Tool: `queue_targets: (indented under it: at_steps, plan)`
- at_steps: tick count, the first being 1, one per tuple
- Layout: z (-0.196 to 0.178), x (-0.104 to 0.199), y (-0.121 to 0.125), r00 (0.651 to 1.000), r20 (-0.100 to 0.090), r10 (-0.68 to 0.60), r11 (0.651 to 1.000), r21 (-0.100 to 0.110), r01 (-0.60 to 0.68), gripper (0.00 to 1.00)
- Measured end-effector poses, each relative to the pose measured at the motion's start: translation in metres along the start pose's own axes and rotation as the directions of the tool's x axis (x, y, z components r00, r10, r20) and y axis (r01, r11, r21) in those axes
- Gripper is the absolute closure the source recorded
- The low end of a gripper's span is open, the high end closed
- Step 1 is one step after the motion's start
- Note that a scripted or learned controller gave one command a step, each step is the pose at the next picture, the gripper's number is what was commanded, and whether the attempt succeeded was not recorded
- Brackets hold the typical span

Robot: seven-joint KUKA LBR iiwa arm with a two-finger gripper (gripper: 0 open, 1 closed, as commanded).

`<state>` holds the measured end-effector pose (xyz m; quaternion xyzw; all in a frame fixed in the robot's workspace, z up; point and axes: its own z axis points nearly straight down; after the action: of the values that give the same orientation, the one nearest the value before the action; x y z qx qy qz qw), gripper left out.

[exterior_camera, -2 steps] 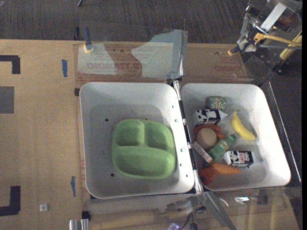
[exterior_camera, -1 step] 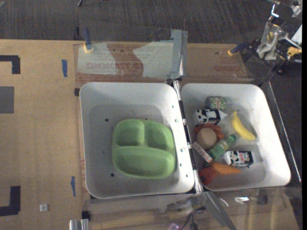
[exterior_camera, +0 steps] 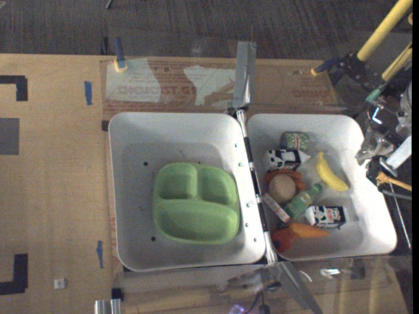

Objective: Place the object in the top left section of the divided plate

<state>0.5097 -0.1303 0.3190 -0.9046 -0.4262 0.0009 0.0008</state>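
Rightmost, at the frame edge, gripper above the rim of the right bin; cannot tell if open or closed, nothing seen held. Just beside, inside that bin: yellow banana, then green can, cow-print carton, brown round object, green bottle, second carton, orange carrot. Further left, in the left bin, green divided plate, lying flat.

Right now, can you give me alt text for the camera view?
A green divided plate sits in the left bin; the right bin holds toy food, including a banana, a can and a carrot.
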Motion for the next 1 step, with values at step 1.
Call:
queue_targets:
  at_steps: [1]
  plan:
    - [-0.1162, 0.0119, 0.031, 0.989, 0.0, -0.15, 0.989, -0.003, 0.15, 1.0]
